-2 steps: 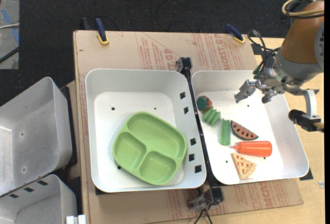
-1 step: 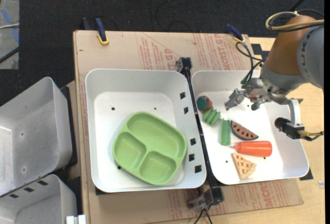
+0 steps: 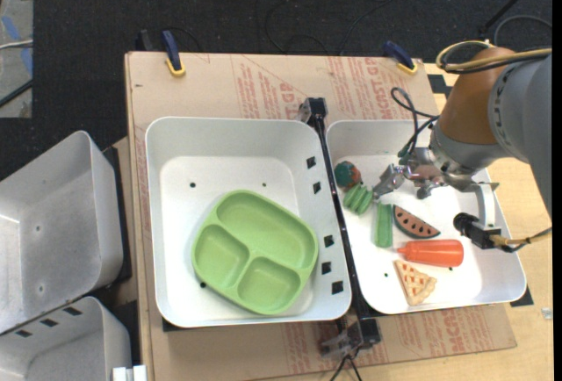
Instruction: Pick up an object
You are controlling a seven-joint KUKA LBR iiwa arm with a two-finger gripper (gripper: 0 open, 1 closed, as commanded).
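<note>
The right bin (image 3: 500, 287) holds several toy foods: a round green and red piece (image 3: 348, 171), a short green piece (image 3: 357, 198), a green stick (image 3: 384, 225), a watermelon slice (image 3: 414, 222), an orange carrot (image 3: 432, 253) and a pizza slice (image 3: 414, 283). My gripper (image 3: 406, 183) hangs over the upper middle of this bin, just above the watermelon slice and right of the short green piece. Its fingers stand apart and open, with nothing between them.
The left bin (image 3: 167, 151) holds a light green divided plate (image 3: 255, 250). A black divider with clips (image 3: 332, 195) runs between the two bins. The grey arm with its orange band (image 3: 474, 103) comes in from the right, over the right bin's far corner. More white bins (image 3: 53, 221) stand off the bench to the left.
</note>
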